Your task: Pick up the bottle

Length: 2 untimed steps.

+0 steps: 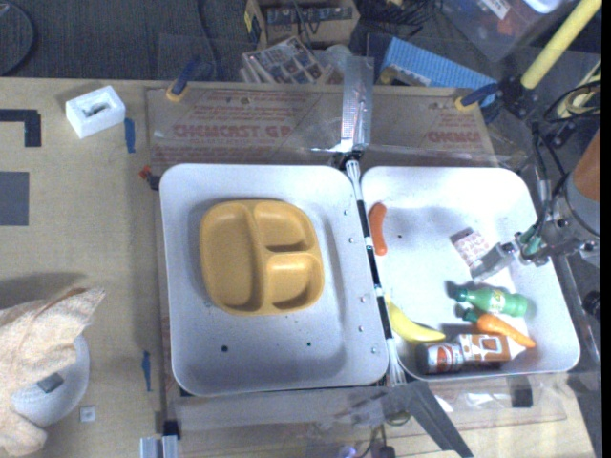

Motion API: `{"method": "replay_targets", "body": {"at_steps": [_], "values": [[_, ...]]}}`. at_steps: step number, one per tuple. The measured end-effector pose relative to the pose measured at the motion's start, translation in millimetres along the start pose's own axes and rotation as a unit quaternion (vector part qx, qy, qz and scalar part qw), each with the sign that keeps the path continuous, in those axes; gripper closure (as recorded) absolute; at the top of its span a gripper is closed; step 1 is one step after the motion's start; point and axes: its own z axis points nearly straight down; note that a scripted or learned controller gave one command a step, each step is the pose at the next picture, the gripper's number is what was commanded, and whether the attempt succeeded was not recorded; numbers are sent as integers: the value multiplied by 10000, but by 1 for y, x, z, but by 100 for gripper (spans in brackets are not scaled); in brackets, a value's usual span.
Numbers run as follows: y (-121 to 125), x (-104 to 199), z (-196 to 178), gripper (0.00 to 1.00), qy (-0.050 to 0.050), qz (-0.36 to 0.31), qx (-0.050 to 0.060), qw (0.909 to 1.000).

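Left bin [191, 284]: yellow divided plate [262, 256]. Right bin [430, 189]: hot dog [378, 229], banana [412, 325], can [473, 353], carrot [506, 329]. Green bottle [493, 300] lying on side, ungrasped. Gripper [498, 258] just above it, fingers apart, empty. Descent, grasp, lift remain.

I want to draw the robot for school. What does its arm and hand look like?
The arm looks grey and rounded, with an orange patch near the picture's edge. Its hand, the gripper, is small, made of silvery metal with a teal-green bit near the wrist. Thin cables run nearby. The picture is too blurry for markings.
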Motion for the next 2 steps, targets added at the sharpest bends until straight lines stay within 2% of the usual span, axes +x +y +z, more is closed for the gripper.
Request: {"method": "replay_targets", "body": {"at_steps": [1, 2], "values": [[-11, -35, 137, 0, -21, -493, -29, 9988], [-11, -36, 126, 100, -28, -475, -39, 9989]]}}
